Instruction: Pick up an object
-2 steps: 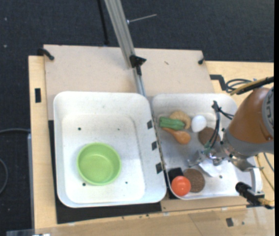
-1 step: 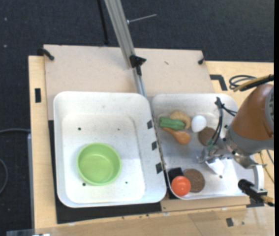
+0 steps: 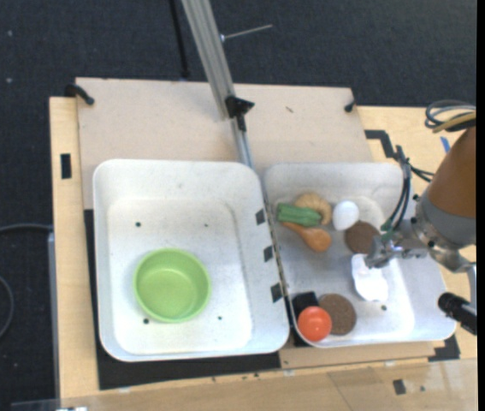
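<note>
My gripper (image 3: 380, 258) hangs low over the right bin (image 3: 396, 178), near its right side, with the arm coming in from the right. Directly below and touching it in the view lies a white lumpy object (image 3: 370, 282). A brown round piece (image 3: 361, 235) sits just left of the gripper. Further left are a white ball (image 3: 346, 214), a green vegetable (image 3: 299, 215) and orange-tan pieces (image 3: 314, 237). At the bin's front lie a red ball (image 3: 315, 322) and a brown disc (image 3: 338, 312).
The left bin (image 3: 122, 187) holds a green bowl (image 3: 172, 285) at its front. A metal pole (image 3: 212, 50) slants down from the top to the gap between the bins. A small black block (image 3: 303, 300) sits by the red ball.
</note>
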